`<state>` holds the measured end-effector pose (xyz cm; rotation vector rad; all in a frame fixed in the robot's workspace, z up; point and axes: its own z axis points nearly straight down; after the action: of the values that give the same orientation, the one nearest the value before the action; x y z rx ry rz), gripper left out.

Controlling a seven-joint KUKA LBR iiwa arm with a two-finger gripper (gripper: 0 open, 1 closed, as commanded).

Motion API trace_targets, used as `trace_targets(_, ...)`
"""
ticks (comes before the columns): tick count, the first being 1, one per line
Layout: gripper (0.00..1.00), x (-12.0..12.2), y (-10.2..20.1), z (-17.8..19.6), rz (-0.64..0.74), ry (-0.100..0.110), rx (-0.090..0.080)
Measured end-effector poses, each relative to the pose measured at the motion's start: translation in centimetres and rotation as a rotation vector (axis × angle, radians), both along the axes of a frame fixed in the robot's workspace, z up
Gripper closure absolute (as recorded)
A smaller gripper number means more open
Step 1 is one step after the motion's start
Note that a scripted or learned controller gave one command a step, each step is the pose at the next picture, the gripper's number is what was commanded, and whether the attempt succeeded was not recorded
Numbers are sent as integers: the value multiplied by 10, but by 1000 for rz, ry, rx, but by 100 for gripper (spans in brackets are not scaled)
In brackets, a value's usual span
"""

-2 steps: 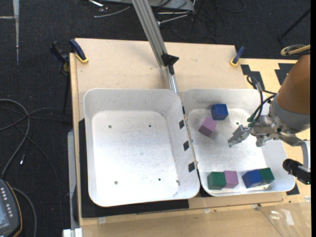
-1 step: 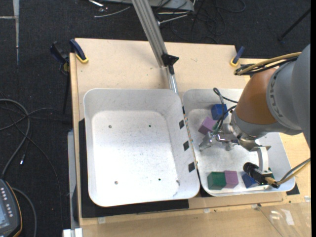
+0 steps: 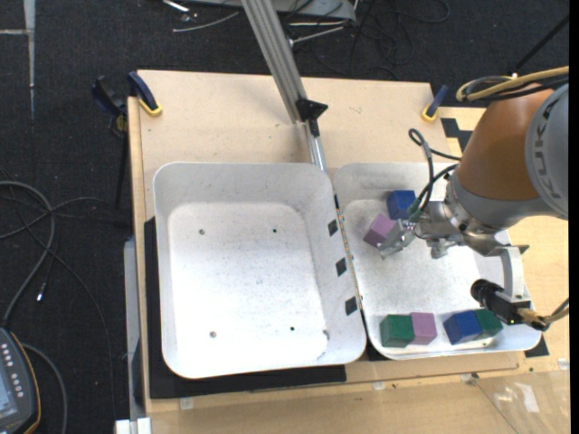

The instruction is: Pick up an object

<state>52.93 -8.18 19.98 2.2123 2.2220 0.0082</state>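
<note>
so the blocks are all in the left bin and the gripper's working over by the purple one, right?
Wrong bin. The camera view shows the blocks in the right bin: purple block, blue block, and along the near edge a green block, pink block and another blue block. The gripper is by the purple one, as you said.

Both bins are white with fine dark speckling: the left bin (image 3: 244, 269) and the right bin (image 3: 434, 287). The table (image 3: 235, 120) is pale tan wood. Within the right bin: a blue block (image 3: 400, 202) at the far end, a purple block (image 3: 381, 231) just beside it, and along the near rim a dark green block (image 3: 396, 330), a lilac-pink block (image 3: 423, 327), a second blue block (image 3: 462, 325) and another green block (image 3: 488, 321). The arm (image 3: 516, 161) is orange above the wrist, grey below. The gripper (image 3: 395, 239) is metallic grey. The floor is black.
</note>
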Motion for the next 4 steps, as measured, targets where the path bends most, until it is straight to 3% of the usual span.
trace_targets(1, 0, 41, -64, -62, -9, 8, -2)
trace_targets(2, 0, 82, -23, -96, 3, 18, 17)
trace_targets(3, 0, 92, -36, -96, -3, 11, 2)
trace_targets(4, 0, 140, -35, -111, -17, 83, 6)
